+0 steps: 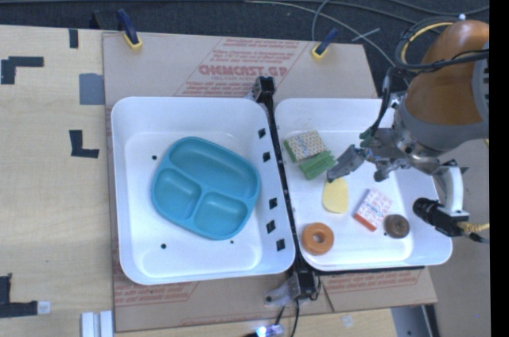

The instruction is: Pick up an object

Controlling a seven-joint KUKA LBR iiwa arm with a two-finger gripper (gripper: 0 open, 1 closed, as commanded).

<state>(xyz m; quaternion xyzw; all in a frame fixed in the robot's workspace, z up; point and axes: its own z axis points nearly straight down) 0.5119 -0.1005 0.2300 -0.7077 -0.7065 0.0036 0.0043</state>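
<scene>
Hovering over right shallow white bin [429, 252], grey two-finger jaws [350, 166] just above pale yellow rounded piece [336, 197]; jaw state probably apart, cannot tell.

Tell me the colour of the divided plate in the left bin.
Light blue, all over. The divided plate shows plainly in the camera view, lying in the left bin.

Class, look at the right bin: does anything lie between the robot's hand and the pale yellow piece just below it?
Nothing visible does. The hand hangs just above the yellow piece; the green block lies to its left, the red-and-white packet to its right.
</scene>
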